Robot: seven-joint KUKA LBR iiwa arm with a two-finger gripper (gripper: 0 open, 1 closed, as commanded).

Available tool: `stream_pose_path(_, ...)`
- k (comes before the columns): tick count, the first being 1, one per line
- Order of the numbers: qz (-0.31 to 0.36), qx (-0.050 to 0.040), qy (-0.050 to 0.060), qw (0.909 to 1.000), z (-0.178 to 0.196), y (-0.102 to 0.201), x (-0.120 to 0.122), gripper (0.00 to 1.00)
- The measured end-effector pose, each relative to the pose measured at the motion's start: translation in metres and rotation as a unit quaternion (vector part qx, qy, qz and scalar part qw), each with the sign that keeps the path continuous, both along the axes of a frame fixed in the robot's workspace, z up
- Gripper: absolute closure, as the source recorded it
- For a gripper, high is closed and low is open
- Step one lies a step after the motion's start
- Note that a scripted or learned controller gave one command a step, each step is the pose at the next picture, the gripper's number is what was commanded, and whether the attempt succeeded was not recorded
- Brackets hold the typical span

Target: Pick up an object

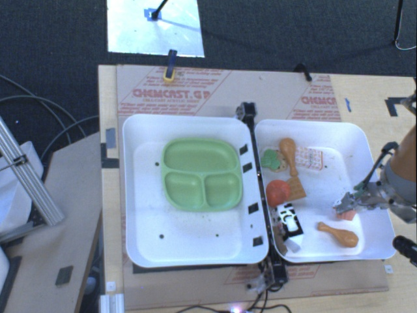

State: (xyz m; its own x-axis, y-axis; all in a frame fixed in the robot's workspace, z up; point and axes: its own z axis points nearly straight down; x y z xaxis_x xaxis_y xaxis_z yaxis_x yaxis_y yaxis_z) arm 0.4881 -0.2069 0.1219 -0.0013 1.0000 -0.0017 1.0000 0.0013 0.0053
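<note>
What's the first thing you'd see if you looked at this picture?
A big green tray with three compartments lies in the middle of the left bin. The right bin holds small toy foods, such as a red tomato. The robot's pincer reaches into it from the right, near a small orange-red piece.
</note>
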Motion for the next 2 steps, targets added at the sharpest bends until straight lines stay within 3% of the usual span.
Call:
stream_pose_path(1,0.005,0.0011,-0.002,1.0000,0.067,0.074,0.025,1.00)
stream_pose_path(2,0.005,0.0011,0.001,1.0000,0.082,0.160,0.050,1.00)
